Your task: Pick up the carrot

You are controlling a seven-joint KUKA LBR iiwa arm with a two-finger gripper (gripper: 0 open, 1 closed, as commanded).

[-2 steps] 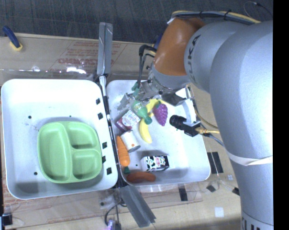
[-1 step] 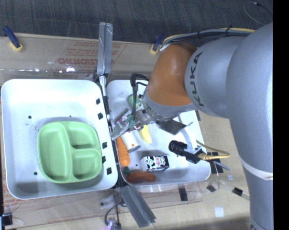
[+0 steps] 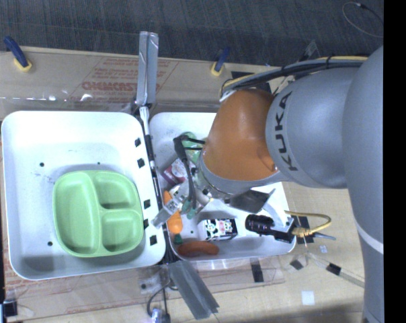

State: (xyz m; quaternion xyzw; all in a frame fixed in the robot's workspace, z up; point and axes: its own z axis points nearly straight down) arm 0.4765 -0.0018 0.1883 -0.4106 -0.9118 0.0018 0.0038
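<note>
The orange carrot [image 3: 174, 224] lies in the right bin [image 3: 273, 244], close against its left wall near the front. My gripper [image 3: 179, 207] hangs right over the carrot's upper part and hides some of it. A small orange patch [image 3: 167, 196] shows just above the gripper. The arm's orange band and grey body cover most of the bin behind it.
A reddish-brown sausage [image 3: 198, 249] lies along the right bin's front wall, with a black-and-white carton [image 3: 220, 228] just behind it. A red item [image 3: 173, 175] sits by the divider. The left bin [image 3: 28, 140] holds a green compartment plate [image 3: 99, 212].
</note>
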